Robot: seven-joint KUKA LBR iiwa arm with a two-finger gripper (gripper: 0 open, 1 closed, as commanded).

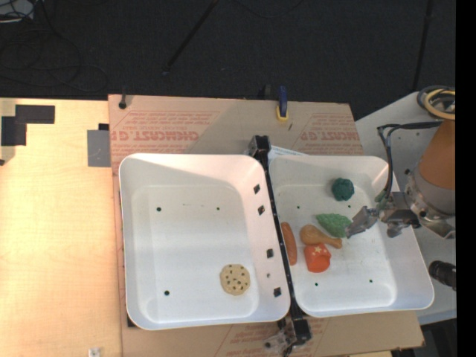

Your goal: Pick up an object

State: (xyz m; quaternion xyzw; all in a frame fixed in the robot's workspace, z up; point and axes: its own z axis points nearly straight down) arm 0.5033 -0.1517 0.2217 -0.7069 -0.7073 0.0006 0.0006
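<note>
Over the right white plastic bin [416,288], the two-finger gripper [362,220], its opening impossible to tell, is best being lowered squarely onto the flat green leafy toy [332,222].

One camera looks down at a slant from above the bench, at some distance. It takes in both white bins [260,199], with dark floor behind them and the arm [439,169] to their right.

The bench [52,222] bears brown cardboard [223,129] under 2 white bins [134,199].
</note>
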